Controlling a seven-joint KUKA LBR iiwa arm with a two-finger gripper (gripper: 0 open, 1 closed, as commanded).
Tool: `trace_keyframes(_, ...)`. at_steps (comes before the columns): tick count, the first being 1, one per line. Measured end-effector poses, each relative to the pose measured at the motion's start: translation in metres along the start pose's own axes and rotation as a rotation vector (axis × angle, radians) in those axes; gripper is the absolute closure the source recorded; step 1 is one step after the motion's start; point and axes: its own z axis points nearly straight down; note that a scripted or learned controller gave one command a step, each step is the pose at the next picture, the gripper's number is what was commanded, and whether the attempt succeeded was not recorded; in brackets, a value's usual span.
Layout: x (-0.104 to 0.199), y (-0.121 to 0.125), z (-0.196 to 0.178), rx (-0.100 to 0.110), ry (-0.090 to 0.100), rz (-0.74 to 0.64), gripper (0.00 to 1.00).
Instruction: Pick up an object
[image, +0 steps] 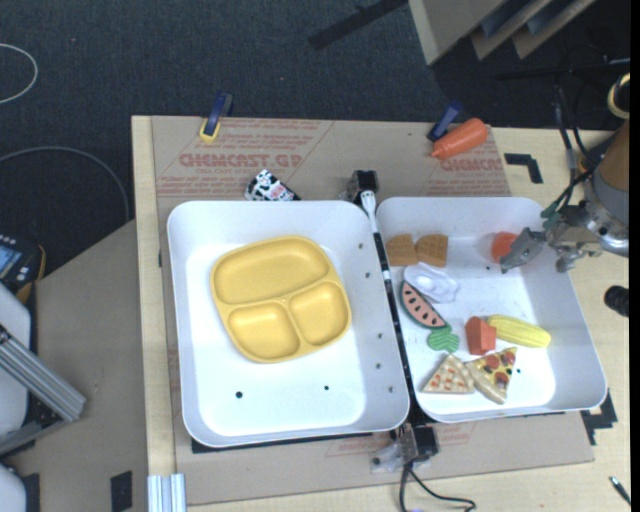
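My two-finger gripper (541, 252) hangs spread, nothing between fingers, just right of small red plastic block (503, 244). Pick not yet made.

Bright even light, soft shadows, slight blur
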Motion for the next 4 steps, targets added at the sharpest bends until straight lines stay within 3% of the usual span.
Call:
trace_keyframes(1,0.0,0.003,-0.008,-0.014,-0.003,-0.003,0.0)
trace_keyframes(3,-0.004,0.002,0.103,-0.009,-0.001,-0.003,0.0)
trace_keyframes(4,-0.004,0.003,0.09,-0.014,-0.003,-0.003,1.0)
